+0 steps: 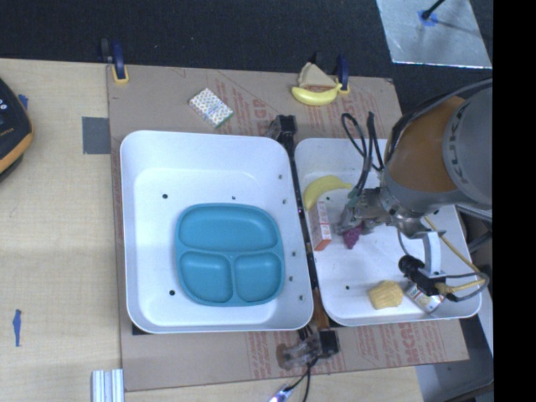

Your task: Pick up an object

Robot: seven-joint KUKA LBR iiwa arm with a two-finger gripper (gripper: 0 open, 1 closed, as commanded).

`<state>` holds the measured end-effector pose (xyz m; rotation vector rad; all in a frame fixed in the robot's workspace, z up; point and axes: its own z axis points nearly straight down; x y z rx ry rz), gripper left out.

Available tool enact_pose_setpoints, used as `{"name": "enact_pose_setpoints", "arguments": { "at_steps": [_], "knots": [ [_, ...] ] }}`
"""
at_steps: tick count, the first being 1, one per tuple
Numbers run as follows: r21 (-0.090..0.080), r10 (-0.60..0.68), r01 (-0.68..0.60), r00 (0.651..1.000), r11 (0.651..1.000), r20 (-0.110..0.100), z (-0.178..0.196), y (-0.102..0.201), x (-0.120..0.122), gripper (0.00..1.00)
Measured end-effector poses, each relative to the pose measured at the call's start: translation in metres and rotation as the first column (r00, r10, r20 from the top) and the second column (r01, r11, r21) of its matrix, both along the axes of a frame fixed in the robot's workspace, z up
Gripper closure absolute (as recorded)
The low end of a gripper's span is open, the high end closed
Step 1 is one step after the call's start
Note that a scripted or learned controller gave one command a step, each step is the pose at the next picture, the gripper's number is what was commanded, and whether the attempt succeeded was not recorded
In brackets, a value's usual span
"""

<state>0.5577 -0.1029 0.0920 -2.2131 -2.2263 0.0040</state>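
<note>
Reaching in from 3 o'clock, arm [435, 153] covers much of right bin [335, 300]. Claw [358, 216] low at bin centre; grip state unclear, wrist hides it. Purple item [352, 238] just at 6 o'clock of claw, partly hidden. Yellow piece [325, 189] at 10 o'clock, partly hidden. Blue tray [228, 254] in left bin [142, 224].

The arm [469, 153] is a thick, rounded grey casing with a broad orange band [419, 153] above the wrist. Black cables [362, 141] loop off its upper side. Below the band sits a dark, blurred pincer [356, 216] assembly; a thin yellowish cable [456, 249] trails beside it.
</note>
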Motion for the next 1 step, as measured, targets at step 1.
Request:
{"name": "enact_pose_setpoints", "arguments": {
  "at_steps": [1],
  "knots": [
    [0.000, -0.001, 0.001, 1.000, 1.000, 0.001, 0.1300, 0.0800, -0.0237, 1.00]
  ]
}}
